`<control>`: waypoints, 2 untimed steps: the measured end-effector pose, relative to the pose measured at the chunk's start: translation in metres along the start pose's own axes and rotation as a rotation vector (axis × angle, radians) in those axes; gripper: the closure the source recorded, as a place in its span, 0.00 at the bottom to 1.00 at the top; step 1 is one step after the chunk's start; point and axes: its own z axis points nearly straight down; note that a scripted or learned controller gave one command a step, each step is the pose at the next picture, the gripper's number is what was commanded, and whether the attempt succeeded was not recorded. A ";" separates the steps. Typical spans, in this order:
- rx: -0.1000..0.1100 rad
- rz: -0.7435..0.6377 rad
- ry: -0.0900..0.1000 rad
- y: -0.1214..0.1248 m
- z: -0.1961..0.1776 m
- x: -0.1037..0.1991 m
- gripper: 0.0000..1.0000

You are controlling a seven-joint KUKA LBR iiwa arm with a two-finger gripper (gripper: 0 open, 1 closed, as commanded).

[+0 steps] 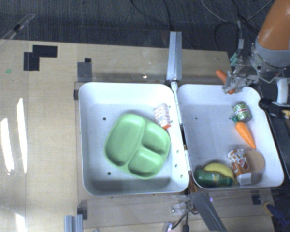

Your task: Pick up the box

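A small white box with orange print (238, 162) lies tilted in the near right corner of the right bin (208, 129). It leans among a banana (217, 168), a green bottle (213, 178) and a brown round thing (256, 161). My gripper (231, 86) hangs over the far rim of the right bin, well behind the box and apart from it. The grey and orange arm (279, 23) comes in from the top right.
A green can (241, 112) and a carrot (245, 135) lie between the gripper and the box. An orange object (221, 74) sits just beyond the far rim. The left bin (92, 129) holds a green divided tray (137, 145) and a white and red packet (162, 115).
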 end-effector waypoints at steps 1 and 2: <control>-0.004 -0.356 -0.001 0.032 0.020 0.015 1.00; -0.003 -0.317 0.001 -0.024 -0.019 0.055 1.00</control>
